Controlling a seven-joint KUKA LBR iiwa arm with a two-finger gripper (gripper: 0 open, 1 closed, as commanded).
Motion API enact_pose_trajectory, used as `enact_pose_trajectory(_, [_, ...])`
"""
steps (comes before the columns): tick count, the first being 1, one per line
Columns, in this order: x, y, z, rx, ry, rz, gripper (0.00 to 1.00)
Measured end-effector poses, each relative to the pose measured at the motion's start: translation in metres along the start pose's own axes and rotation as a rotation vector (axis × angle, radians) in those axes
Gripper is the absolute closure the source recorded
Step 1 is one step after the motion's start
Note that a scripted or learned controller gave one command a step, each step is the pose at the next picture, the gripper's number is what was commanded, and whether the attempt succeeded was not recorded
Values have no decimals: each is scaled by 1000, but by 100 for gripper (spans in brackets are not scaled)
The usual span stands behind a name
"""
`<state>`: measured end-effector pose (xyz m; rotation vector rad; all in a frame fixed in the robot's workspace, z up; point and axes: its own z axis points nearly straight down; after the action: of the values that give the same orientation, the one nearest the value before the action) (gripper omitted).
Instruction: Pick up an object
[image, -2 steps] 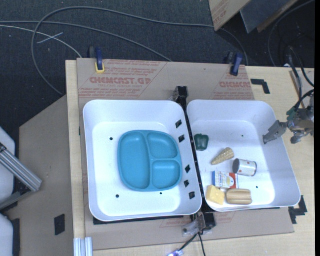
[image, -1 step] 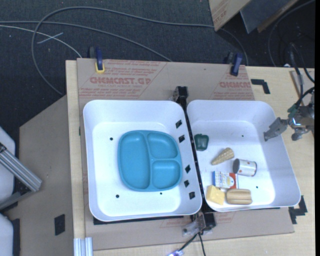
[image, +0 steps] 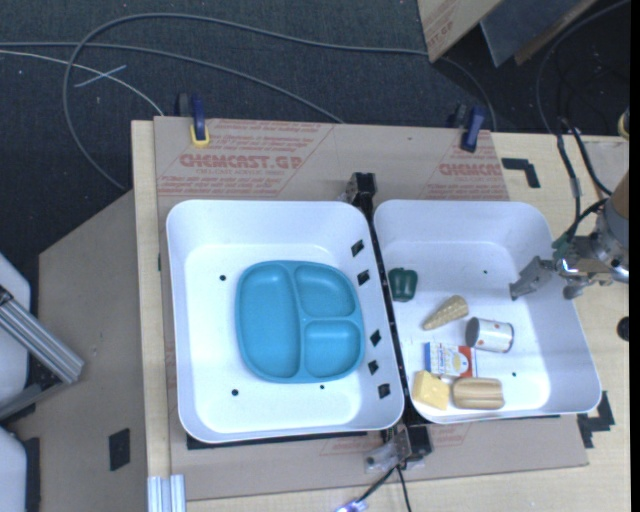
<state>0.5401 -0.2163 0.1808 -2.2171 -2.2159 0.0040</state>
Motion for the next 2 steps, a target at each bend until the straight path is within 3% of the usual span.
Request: enact_pose_trajectory(2, [9, 4, 98, -2, -1, -1, 0])
